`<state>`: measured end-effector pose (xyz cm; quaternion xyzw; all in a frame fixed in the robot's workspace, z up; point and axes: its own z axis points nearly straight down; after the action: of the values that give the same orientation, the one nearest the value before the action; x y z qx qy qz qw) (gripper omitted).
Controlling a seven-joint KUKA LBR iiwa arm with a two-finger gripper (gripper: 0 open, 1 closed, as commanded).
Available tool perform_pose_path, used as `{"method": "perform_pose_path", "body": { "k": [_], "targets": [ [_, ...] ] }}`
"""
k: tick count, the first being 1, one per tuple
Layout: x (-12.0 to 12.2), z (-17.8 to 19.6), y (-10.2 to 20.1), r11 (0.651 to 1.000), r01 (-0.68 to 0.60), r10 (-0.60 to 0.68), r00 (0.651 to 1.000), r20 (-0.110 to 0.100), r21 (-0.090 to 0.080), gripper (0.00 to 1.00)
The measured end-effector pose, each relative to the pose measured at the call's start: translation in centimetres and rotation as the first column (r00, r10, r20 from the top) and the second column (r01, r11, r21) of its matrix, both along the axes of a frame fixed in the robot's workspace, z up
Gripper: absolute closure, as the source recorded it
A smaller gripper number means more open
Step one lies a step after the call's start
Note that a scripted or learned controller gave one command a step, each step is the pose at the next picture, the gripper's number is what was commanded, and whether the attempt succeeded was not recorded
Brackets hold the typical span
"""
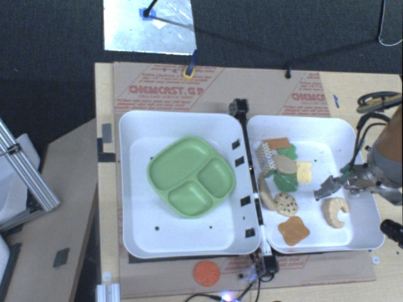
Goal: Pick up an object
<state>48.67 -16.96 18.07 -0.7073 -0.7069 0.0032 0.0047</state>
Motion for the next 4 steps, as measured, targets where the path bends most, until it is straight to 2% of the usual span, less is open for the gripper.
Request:
{"method": "perform_pose_path", "body": {
  "k": [1,2,3,4],
  "targets": [
    [0.3,0.6,0.0,1.000,-0.004,0.004,1.000,0.012,-0.003,0.00],
    [-0.6,-5.1,0.3,1.000,-0.002,0.002,1.000,0.009,-0.001,0.00],
    [0.0,-9.0,-0.2,1.000,0.001,0.000,1.000,0.030,-0.016,0.00],
    [0.4,-7.4,-0.5,1.000,0.002,-0.001,0.999,0.045,-0.023,1.00]
  ]
}}
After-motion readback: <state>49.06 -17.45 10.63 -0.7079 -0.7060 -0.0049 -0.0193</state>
